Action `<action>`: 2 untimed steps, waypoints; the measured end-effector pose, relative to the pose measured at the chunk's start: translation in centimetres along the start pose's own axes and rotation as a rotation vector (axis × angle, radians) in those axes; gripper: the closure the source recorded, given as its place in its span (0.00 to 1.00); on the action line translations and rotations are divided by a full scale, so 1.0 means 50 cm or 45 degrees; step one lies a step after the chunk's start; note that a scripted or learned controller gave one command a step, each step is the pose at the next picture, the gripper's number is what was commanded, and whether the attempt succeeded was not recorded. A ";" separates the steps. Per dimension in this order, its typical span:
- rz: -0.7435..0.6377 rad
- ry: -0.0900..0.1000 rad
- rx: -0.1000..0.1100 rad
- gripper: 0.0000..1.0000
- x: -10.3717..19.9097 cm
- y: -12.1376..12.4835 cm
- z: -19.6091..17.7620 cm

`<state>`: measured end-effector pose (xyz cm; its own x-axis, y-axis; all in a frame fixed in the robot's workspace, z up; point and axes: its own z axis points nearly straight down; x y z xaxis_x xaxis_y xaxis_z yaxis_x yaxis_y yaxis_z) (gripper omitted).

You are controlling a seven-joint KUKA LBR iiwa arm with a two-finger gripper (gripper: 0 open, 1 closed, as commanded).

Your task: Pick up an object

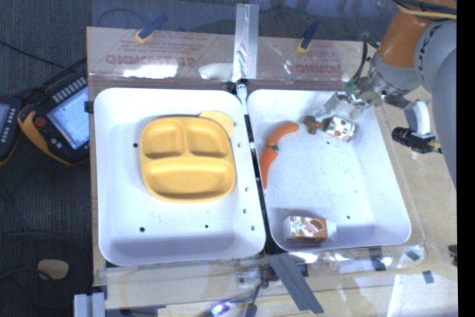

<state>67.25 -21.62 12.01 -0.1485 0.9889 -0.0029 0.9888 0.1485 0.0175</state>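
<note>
I read pincer point(332, 109) low over far end of right bin point(386, 159), arm point(412, 33) reaching in from right edge. Finger state: I cannot tell. Small white box with red spots point(341, 129) lies just below pincer tip, touching or nearly so, not lifted. Carrot point(273, 146) left of pincer, near bin divider. Brown carton point(307, 229) well below pincer, at near wall. Yellow tray point(187, 158) far left of pincer, in left bin point(119, 234)

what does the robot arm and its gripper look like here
The grey KUKA arm is thick and rounded, with a broad orange band above the wrist and a dark ring at the top of that band. The small metallic two-finger gripper is silvery grey, with thin cables by the wrist.
</note>
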 end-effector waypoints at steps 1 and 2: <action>0.013 0.009 0.003 0.00 -0.001 0.008 0.017; 0.009 0.010 0.006 0.00 -0.001 0.009 0.019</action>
<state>67.72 -21.62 11.06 -0.1419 0.9899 0.0050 0.9898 0.1418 0.0125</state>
